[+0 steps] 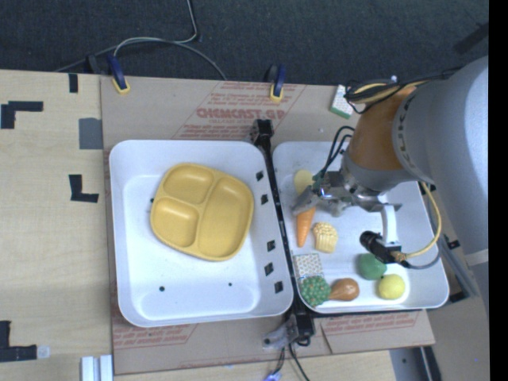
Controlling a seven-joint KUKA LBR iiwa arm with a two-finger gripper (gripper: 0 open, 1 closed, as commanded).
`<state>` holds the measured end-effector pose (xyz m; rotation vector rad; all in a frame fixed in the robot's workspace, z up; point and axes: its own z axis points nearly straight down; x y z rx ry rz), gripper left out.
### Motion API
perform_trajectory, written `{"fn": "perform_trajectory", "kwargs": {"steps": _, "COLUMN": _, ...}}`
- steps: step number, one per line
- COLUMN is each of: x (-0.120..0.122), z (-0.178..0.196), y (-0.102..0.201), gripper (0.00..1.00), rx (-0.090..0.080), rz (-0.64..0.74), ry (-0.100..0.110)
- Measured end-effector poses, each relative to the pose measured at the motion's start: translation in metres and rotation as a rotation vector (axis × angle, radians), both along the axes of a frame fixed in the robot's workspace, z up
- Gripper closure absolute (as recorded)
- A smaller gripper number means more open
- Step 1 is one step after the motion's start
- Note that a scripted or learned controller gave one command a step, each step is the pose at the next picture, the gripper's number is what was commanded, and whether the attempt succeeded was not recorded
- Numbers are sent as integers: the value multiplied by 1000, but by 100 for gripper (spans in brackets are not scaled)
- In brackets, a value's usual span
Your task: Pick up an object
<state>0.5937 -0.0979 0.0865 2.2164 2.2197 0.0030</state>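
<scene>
My gripper [311, 202] reaches down into the left part of the right bin [421, 213]. It hovers right at the top end of an orange carrot [304, 228], which lies on the bin floor pointing toward the front. A pale yellow piece [302, 180] lies just behind the gripper. A corn cob piece [325, 236] rests beside the carrot on its right. The arm's grey wrist hides what lies under it.
The front of the right bin holds a square cracker [308, 263], green broccoli [314, 290], a brown-orange piece [344, 290], a green piece [370, 266] and a yellow lemon [391, 286]. A yellow divided plate [201, 210] lies in the left bin [135, 292].
</scene>
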Motion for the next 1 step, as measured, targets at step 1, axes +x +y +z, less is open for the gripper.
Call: {"fn": "perform_trajectory", "kwargs": {"steps": 1, "x": 0, "z": 10, "y": 0, "gripper": 100, "rx": -1, "rz": 1, "ry": 0}}
